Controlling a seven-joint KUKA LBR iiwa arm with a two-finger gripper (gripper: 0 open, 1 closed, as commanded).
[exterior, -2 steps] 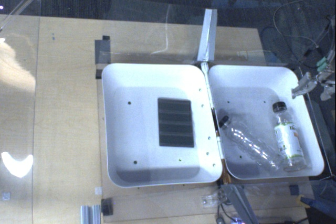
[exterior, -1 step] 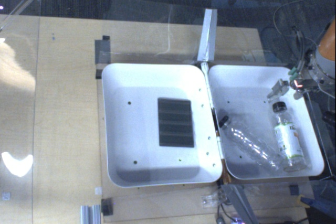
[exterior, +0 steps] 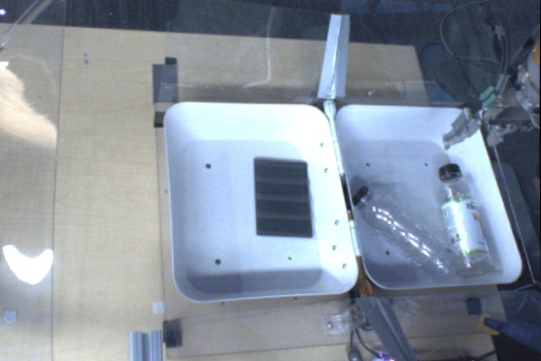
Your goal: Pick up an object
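**Claw at the far corner of the right bin, bottles lying nearer**

The pale wooden tabletop carries two shallow white bins side by side, with dark carpet beyond its far edge and clear plastic sheeting standing behind the bins. A metal post rises at the far end of the seam between them.

Nearest the camera, and well below the claw, a bottle with a white label lies in the right bin, its dark cap pointing toward the claw. Just to the left of it, farther from the claw, a clear bottle lies at a slant, its dark cap up against the bin's left wall.

Well to the left of the claw, the left bin holds a flat black ribbed panel near its middle.

Farthest back, the claw hangs over the far right corner of the right bin, apart from both bottles. Nothing shows between its fingers; how far apart they stand I cannot tell, since the tool is small and blurred here. Cables trail behind it over the carpet.
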